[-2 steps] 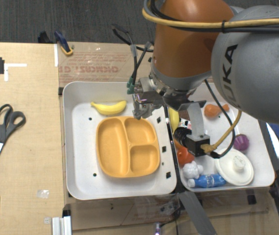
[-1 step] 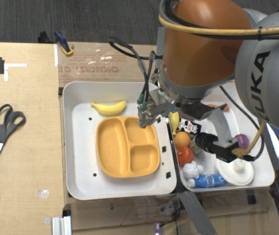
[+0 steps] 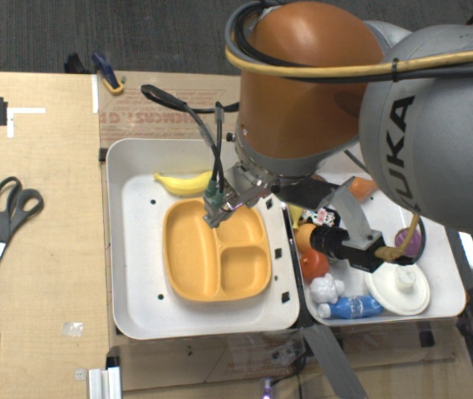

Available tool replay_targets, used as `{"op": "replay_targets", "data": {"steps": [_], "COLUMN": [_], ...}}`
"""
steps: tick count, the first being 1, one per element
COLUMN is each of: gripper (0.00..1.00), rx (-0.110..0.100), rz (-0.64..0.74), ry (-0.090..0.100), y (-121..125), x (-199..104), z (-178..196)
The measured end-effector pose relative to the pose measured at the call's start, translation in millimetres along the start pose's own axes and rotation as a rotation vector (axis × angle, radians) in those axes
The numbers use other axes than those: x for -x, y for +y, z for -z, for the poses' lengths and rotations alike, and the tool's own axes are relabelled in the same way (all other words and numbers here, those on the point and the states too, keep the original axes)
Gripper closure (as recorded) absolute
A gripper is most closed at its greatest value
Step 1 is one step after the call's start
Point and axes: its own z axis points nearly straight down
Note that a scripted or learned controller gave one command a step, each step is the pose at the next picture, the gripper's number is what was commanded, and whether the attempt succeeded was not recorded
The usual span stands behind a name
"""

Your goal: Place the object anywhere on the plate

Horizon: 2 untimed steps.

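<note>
Release step, by the look of it: gripper (image 3: 216, 214) low over the divided yellow plate (image 3: 216, 252), centre frame.

Small green object (image 3: 213, 196) at the fingertips above plate's upper rim; jaws' state impossible to tell. Next: let go, lift clear. Banana (image 3: 183, 183) just above, left bin (image 3: 132, 248).

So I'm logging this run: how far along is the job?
Done: nothing lies on the yellow divided plastic plate. In hand: the gripper hangs over the plate's top rim; any load is unclear. Left: the yellow banana lies in the left white bin, beside the plate.
</note>
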Motion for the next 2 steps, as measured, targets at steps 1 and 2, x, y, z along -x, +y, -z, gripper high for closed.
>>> {"op": "replay_targets", "data": {"steps": [1, 2], "gripper": [1.0, 1.0], "rx": [0.002, 0.002], "rz": [0.278, 0.343], "ry": [0.0, 0.0], "y": [-13.3, -12.1], "x": [22.3, 20.6], "z": [-21.1, -40.4]}}
